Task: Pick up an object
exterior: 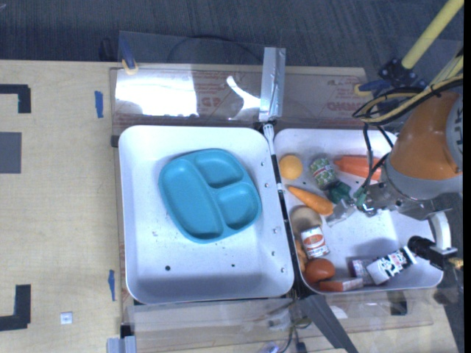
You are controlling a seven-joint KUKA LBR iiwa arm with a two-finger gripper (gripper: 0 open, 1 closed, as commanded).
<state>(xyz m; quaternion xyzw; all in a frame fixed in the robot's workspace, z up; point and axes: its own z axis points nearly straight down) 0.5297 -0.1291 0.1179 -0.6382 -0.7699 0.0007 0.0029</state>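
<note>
The right bin (368, 230) holds several small objects. An orange ball (291, 167) and a green-labelled can (321, 171) lie near its back left. A carrot (305, 195) lies slantwise below them, and a longer orange piece (355, 165) sits to the right. A brown lump (301, 217), a red-labelled can (314, 242) and a red tomato (319, 270) line the left wall. A black-and-white bottle (388, 265) lies at the front. My gripper (347, 199) hangs low in the bin's middle, just right of the carrot, with a dark teal item beside it.
The left bin (140, 256) carries a blue divided plate (210, 193). The divider between the bins (278, 197) runs close to the objects on the left. Yellow and black cables (397, 72) hang at the back right, above the arm's orange band (427, 142).
</note>
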